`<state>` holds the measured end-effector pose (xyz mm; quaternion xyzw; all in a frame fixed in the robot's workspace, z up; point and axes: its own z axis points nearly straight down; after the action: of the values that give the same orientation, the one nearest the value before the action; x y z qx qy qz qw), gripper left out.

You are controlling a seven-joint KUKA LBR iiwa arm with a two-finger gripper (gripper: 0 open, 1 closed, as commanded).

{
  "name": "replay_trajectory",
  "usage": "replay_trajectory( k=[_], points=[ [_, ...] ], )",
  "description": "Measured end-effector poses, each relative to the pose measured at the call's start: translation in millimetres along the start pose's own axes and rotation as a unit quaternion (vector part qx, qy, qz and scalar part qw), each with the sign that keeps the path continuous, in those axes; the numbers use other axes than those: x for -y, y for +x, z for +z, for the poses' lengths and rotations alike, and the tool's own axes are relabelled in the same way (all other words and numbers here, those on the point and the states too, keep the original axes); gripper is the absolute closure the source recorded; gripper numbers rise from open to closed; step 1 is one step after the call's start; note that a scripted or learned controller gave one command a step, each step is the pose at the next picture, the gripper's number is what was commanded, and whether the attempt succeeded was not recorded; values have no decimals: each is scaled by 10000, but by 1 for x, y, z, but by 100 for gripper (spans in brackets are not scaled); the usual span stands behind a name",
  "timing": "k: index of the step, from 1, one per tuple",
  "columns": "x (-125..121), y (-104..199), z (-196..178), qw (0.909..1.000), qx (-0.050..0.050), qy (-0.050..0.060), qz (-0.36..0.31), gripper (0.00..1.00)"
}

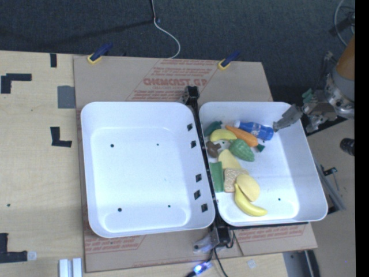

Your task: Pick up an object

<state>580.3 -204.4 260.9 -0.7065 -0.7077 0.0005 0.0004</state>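
Observation:
The right bin (288, 172) holds a pile of toy food along its left side. In the pile lie a yellow banana (250, 205), a pale yellow round piece (248, 185), a tan cracker (229, 180), a green stick (216, 175), a green leafy piece (243, 150), an orange carrot (243, 135) and a blue bottle (255, 128). My gripper (286, 119) hangs over the bin's upper right corner, just right of the blue bottle and apart from it. I see nothing held in it.
The left bin (138, 166) lies beside the right one, joined at a black hinge strip (199, 154). Both rest on a brown cardboard sheet (167, 82) on the wooden bench. A black cable (164, 30) runs in from the top.

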Motion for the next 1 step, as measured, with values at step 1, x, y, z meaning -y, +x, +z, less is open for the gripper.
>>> replay_trajectory(
  k=[1],
  points=[
    [-22, 9, 174, 10000, -20, 60, -8, 0]
  ],
)
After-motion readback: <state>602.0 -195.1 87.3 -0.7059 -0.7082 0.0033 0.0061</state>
